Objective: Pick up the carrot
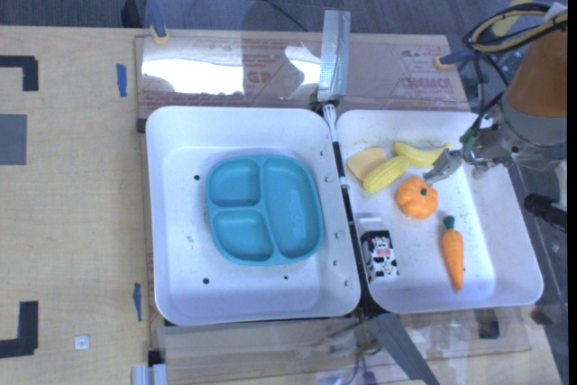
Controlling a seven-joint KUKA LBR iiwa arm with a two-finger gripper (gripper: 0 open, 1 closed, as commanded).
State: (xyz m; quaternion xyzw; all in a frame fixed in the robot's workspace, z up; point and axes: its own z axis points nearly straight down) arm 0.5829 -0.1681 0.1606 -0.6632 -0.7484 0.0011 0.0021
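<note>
An orange carrot (453, 257) with a green top lies lengthwise near the front right of the right bin (514, 284). My gripper (444, 168) hangs over the back of that bin, just above the small orange pumpkin (416, 197) and well behind the carrot. Its fingers point down to the left, with nothing visibly between them. The carrot lies untouched, apart from the gripper.
A banana (416, 154), a corn cob (382, 174) and a yellow wedge (364, 161) lie at the back of the right bin. A small milk carton (380, 255) sits at its front left. The left bin (171, 194) holds a blue divided plate (265, 208).
</note>
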